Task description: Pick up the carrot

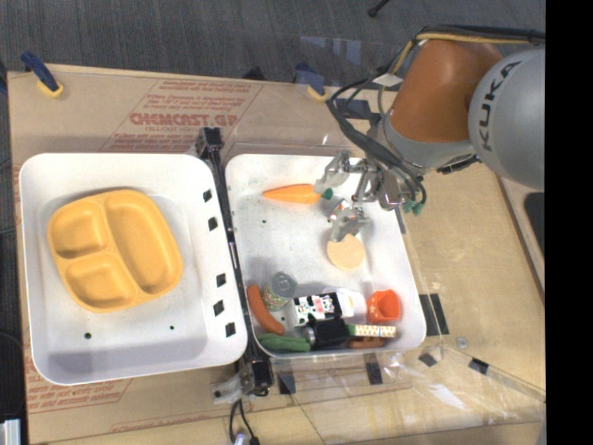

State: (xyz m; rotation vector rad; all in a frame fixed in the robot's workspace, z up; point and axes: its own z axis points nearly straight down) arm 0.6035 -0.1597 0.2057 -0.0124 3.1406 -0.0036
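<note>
The carrot [289, 193] is left lying free on the right bin [250, 248] floor, just beside the gripper [345, 197], whose grasp state cannot be told.

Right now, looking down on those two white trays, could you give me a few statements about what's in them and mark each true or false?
1. The carrot lies in the right bin. True.
2. The yellow divided plate shares that bin with the carrot. False: it sits in the left bin.
3. The tool hovers over the left bin. False: it is over the right bin, beside the carrot's leafy end.
4. A pale round disc lies in the right bin. True.
5. The carrot is between the tool's fingers. False: it lies on the bin floor.
</note>
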